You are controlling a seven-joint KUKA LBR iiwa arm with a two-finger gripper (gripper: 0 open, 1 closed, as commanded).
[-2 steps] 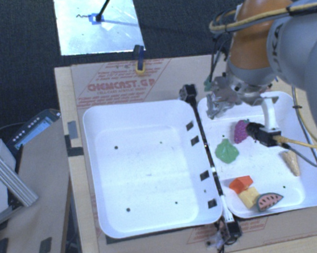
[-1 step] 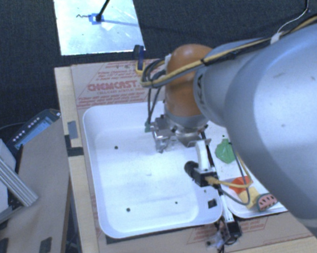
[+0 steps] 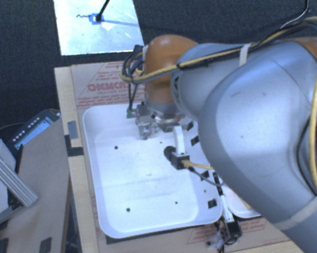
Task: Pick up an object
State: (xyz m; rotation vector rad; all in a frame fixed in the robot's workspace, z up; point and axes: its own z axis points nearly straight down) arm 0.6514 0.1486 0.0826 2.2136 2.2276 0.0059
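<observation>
My gripper point(image 3: 145, 131) hangs over the far edge of the left white bin point(image 3: 113, 174), pointing down near the bin's back wall. It is a small grey metal piece below the orange wrist band point(image 3: 161, 54). A black and white cable fitting point(image 3: 176, 155) sticks out beside it over the bin floor. The big grey arm point(image 3: 262, 133) covers most of the right bin point(image 3: 243, 213), of which a narrow front strip shows.
The bins rest on a cardboard sheet point(image 3: 99, 84) with red print. A shiny square plate point(image 3: 96, 19) lies at the back. A wooden side bench point(image 3: 38, 195) with a metal rail point(image 3: 7, 176) stands at the left. Cables point(image 3: 221, 238) hang by the front edge.
</observation>
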